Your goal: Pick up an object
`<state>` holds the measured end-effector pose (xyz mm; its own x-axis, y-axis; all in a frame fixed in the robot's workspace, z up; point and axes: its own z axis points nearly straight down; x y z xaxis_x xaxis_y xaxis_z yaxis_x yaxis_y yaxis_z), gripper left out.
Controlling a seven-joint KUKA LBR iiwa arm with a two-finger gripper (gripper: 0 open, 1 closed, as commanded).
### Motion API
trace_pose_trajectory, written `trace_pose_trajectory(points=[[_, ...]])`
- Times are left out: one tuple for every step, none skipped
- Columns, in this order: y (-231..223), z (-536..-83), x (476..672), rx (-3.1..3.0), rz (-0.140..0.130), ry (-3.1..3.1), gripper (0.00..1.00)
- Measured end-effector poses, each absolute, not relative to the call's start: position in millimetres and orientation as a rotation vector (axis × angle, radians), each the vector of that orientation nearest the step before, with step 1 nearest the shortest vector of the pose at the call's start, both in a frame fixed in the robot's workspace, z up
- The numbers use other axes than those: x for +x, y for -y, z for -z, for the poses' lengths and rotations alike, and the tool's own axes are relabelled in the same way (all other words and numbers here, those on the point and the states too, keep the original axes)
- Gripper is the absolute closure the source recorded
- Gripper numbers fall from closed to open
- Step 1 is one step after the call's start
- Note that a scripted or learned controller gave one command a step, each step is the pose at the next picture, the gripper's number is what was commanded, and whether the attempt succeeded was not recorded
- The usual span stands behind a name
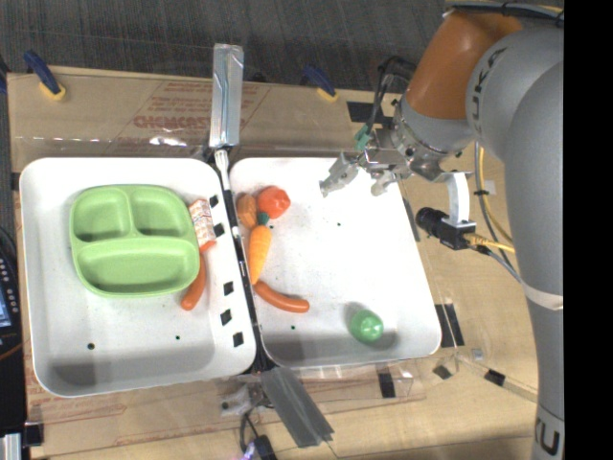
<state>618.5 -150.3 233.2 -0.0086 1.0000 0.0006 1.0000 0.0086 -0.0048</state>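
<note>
Over the right bin [421,286], the open gripper [361,180] hangs empty.

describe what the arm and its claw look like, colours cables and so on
The arm is thick and rounded, smooth grey, with a glossy orange band above the wrist. Part of a black KUKA marking shows on the casing. The claw is small, silvery metal with two thin pale fingers. Thin dark cables loop around the wrist, and a yellowish cable runs from a small black part beside it.

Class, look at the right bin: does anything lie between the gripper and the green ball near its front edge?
Nothing visible does. The open gripper hangs over the bin's far part; bare white floor runs from there to the green ball. The sausage lies off to the left.
</note>
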Motion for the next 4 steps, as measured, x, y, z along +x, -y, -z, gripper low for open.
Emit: trace_pose_trajectory(points=[[123, -189, 564.3, -2.160, -0.006, 2.276, 0.00], [117, -140, 569.8, -2.447, -0.008, 1.959, 0.00], [109, -106, 495.8, -2.184, 0.008, 2.259, 0.00], [96, -92, 485.5, -2.014, 0.001, 2.408, 0.00]])
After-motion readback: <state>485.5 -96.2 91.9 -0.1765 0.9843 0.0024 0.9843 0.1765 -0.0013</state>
